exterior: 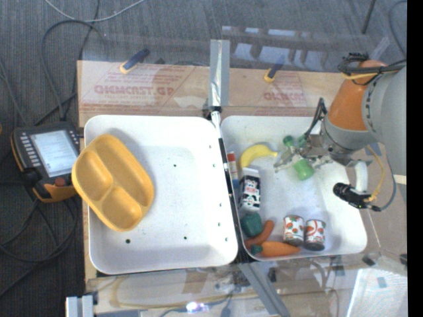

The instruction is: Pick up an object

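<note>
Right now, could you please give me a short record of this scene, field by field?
left bin: holds a yellow divided tray
right bin: banana, green object, carton, two cans, carrot
arm: reaches in from the right, over the right bin
gripper: over the right bin, beside the green object
grasp: cannot tell

Two white bins are parked side by side on the tabletop: left bin at frame centre-left, right bin at centre-right, rims touching.
</note>
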### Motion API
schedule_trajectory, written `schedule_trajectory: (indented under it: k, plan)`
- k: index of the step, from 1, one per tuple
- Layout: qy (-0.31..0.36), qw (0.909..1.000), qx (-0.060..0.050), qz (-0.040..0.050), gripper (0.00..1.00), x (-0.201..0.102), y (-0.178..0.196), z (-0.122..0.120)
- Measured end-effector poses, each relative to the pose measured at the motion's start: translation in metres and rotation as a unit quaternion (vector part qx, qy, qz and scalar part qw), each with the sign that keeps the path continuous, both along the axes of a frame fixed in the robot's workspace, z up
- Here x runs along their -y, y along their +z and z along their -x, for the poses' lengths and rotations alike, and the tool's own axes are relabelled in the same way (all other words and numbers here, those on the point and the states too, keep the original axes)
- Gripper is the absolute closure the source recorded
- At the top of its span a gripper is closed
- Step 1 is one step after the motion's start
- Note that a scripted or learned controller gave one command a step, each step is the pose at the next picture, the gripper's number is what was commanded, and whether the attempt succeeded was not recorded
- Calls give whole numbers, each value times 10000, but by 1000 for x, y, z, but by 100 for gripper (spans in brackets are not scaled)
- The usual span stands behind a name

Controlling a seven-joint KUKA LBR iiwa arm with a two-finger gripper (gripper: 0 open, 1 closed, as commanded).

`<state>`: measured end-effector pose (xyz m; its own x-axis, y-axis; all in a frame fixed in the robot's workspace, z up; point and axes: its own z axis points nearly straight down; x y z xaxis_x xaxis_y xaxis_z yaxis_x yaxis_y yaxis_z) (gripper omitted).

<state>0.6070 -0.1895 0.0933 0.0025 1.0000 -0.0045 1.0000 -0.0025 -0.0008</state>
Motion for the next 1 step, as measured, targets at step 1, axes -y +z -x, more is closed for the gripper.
schedule_trajectory:
  k: [1]
  plan:
    - [10, 10000, -9, 8, 100, -1, 8, 0]
